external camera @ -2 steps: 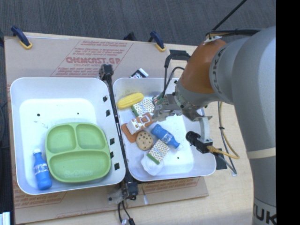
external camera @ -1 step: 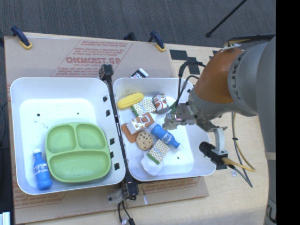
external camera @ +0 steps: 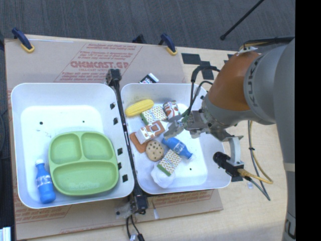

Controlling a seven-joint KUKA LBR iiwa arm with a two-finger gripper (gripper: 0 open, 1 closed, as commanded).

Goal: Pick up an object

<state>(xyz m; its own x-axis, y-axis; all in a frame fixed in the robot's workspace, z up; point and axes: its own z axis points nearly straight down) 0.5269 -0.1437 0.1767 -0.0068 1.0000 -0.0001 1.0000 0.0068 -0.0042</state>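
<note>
**Fingers hanging low over a crowded right bin**

Fingers (external camera: 173, 127) are hanging down into the middle of the right bin (external camera: 200, 177), and how far apart they are standing is impossible to tell from this angle; nothing is showing between them. The gripper (external camera: 175, 126) is hovering right over the clutter, with the grey arm (external camera: 261, 84) and its orange band (external camera: 233, 82) reaching in from the right.

Crowding the spot: a small carton (external camera: 150, 131) is lying just left of the tips, a blue bottle (external camera: 178, 148) is lying just below them, and a patterned box (external camera: 154, 113) and a small can (external camera: 172, 108) are sitting just above. A yellow corn cob (external camera: 139, 106) is resting toward the bin's upper left, a cookie (external camera: 154, 150) is sitting lower down, beside a patterned packet (external camera: 170, 160) that is touching a white cup (external camera: 161, 178).

Over in the left bin (external camera: 25, 99), well apart from all this, a green divided plate (external camera: 83, 162) is lying flat with another blue bottle (external camera: 44, 182) just beside its left edge.
</note>
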